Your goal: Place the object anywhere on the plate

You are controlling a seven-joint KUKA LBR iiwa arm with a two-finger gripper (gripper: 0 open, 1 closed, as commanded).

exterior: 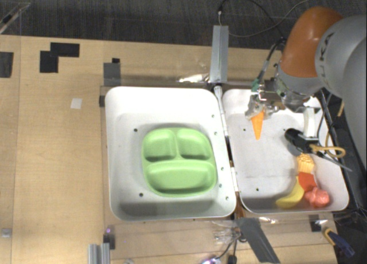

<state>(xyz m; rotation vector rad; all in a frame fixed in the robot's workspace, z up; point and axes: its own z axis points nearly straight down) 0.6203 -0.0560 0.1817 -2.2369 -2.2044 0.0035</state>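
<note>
A green divided plate (178, 161) lies in the middle of the left bin (123, 119). Over the back left part of the right bin (246, 177), my gripper (261, 109) is shut on the thick end of an orange toy carrot (257, 126). The carrot's tip points toward the front of the bin. The carrot sits well to the right of the plate, past the wall between the two bins.
At the front right of the right bin lie a yellow banana (290, 197), a pink-red fruit (317, 197) and a yellow and orange piece (305, 166). A grey post (219, 54) stands behind the seam between the bins.
</note>
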